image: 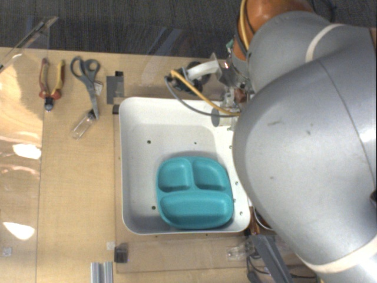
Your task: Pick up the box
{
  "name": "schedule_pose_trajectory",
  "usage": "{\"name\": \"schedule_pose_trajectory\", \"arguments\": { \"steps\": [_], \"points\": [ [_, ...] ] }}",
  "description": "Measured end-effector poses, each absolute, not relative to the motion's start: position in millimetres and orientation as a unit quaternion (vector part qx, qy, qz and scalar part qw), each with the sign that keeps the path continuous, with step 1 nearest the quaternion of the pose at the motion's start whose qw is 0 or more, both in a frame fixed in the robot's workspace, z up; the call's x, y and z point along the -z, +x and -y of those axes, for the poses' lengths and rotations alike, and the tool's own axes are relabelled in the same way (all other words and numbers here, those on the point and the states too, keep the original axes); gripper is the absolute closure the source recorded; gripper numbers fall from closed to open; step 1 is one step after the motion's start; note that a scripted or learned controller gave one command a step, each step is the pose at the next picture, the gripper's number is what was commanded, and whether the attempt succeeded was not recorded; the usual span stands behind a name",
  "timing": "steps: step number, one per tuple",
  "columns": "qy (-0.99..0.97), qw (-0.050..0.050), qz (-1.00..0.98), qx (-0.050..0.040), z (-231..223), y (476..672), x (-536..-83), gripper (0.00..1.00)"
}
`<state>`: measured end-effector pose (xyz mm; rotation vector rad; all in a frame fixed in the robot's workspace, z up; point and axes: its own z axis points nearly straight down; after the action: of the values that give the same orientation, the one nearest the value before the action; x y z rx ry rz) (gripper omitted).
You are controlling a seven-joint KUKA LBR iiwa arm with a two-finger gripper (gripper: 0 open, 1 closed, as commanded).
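Note:
The box (pixel 194 193) is a teal lidded container with three moulded compartments. It lies flat in the near half of the left white bin (pixel 138 158), close to the bin's front wall. My gripper (pixel 227 102) hangs by the bin's far right corner, under the orange band (pixel 265 7) and among cables, well behind the box and apart from it. The big grey arm link (pixel 306 146) covers everything to the right of the box.
Red-handled pliers (pixel 50 81), scissors (pixel 88 78) and a small clear tube (pixel 82 124) lie on the wooden bench left of the bin. A yellow cable (pixel 194 90) loops over the bin's far rim. The bin's far half shows bare white floor.

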<state>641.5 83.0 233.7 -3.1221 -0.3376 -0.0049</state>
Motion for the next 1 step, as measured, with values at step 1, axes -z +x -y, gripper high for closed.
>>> {"name": "schedule_pose_trajectory", "arguments": {
  "steps": [1],
  "points": [
    [-0.994, 0.001, 0.107, 0.0013, -82.8, 641.5, -233.8, 0.0]
  ]
}}
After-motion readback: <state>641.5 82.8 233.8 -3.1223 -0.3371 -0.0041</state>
